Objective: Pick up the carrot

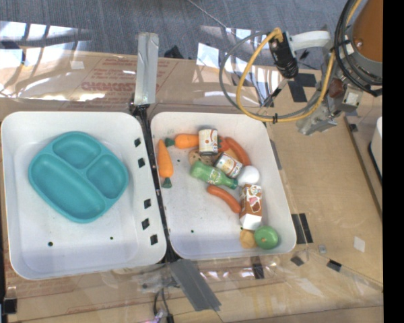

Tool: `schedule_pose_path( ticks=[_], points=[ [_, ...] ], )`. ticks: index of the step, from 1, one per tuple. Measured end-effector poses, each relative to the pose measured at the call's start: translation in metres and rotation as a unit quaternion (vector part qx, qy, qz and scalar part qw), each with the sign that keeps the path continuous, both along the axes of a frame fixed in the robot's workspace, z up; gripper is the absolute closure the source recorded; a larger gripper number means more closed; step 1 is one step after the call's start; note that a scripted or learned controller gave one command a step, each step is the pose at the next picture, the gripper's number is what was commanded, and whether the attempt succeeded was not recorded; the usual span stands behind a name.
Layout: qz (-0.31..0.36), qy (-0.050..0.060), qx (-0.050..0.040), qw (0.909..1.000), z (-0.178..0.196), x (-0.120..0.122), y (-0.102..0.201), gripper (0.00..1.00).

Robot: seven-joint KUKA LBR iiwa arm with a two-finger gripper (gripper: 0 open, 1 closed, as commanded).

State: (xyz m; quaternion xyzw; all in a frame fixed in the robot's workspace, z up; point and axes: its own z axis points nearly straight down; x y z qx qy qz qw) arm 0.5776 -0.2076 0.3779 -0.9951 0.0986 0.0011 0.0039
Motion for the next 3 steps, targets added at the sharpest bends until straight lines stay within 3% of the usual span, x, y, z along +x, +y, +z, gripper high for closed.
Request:
schedule_pose_path(
  ticks=[1, 2, 3],
  points=[
    [-0.003, 0.001, -0.0004, 1.0000, -0.015, -0.052, -0.003, 1.00],
    [0.001, -0.003, -0.0016, 1.0000, 0.029, -0.053, -0.001, 1.00],
    [0.002, 0.001, -0.0001, 1.0000, -0.017, 0.005, 0.000, 1.00]
  ],
)
